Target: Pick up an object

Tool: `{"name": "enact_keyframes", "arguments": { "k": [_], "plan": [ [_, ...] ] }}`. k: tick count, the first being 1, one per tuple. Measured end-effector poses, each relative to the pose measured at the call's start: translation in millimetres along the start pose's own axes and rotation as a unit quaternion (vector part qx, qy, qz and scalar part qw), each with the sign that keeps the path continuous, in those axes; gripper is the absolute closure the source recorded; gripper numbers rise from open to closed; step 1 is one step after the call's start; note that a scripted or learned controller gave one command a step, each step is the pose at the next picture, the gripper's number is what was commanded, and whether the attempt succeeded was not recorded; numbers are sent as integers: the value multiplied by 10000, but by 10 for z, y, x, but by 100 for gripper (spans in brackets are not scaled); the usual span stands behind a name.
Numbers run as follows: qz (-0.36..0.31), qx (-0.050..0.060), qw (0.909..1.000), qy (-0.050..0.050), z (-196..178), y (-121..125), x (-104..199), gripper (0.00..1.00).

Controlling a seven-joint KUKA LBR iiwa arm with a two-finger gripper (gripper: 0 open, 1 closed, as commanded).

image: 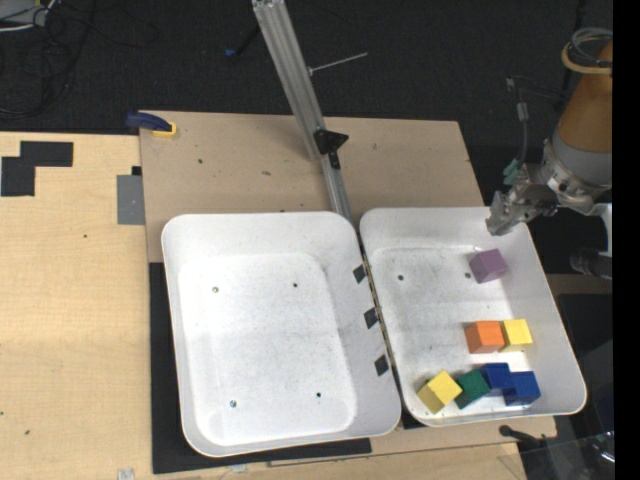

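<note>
The right bin [420, 258] holds several small blocks. A purple block [488, 265] lies near its far right side. An orange block [485, 336] and a yellow block [517, 332] sit together lower down. At the near edge lie another yellow block [438, 391], a green block [472, 386] and two blue blocks [510, 382]. My gripper [503, 213] hangs above the bin's far right rim, up and to the right of the purple block, with nothing seen in it.
The left bin [260, 328] stands beside the right one, joined by black clips [368, 316]. A slanted metal rail [300, 88] rises behind the bins. A blue and yellow clamp [152, 123] sits at the board's far left corner.
</note>
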State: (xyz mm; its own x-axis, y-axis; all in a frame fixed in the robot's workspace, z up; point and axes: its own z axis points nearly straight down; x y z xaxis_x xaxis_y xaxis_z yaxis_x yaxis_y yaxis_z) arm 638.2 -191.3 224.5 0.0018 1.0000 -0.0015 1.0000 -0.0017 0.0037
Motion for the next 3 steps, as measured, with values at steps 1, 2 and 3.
{"name": "enact_keyframes", "arguments": {
  "k": [1, 2, 3],
  "plan": [
    [-15, 13, 10000, 6, -183, 3, -11, 100],
    [-33, 31, 10000, 23, -183, 5, 611, 100],
    [-30, 41, 10000, 23, -78, -16, 1145, 100]
  ]
}}
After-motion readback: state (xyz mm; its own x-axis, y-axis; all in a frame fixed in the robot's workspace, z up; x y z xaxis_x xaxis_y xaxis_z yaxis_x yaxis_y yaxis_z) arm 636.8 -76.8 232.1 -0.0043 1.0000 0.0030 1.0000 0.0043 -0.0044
